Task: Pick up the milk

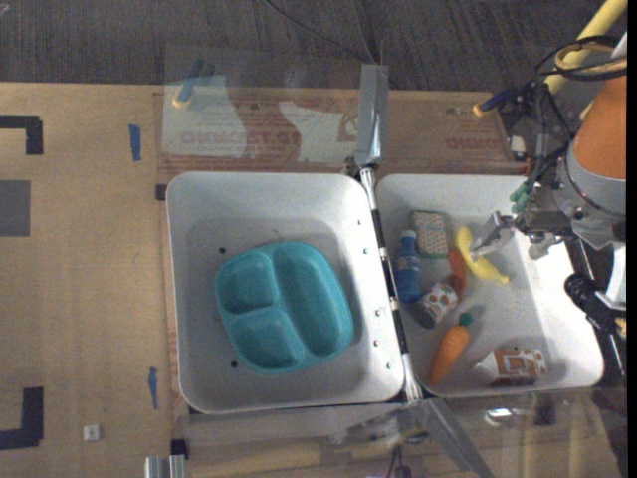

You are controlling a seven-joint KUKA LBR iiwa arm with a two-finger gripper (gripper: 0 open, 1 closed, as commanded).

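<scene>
The milk (pixel 513 364) is a small white carton with an orange-brown label. It lies on its side near the front right corner of the right bin (pixel 557 307). My gripper (pixel 495 233) hangs over the middle of that bin, just above the yellow banana (pixel 481 263), well behind the milk and slightly to its left. The grey arm with its orange band (pixel 602 137) comes in from the right.
The right bin also holds a blue bottle (pixel 407 265), a small green box (pixel 431 233), a can (pixel 436 303) and an orange carrot (pixel 451 349). A teal divided plate (pixel 285 307) lies in the left bin (pixel 199 227). Cables hang near the arm at the upper right.
</scene>
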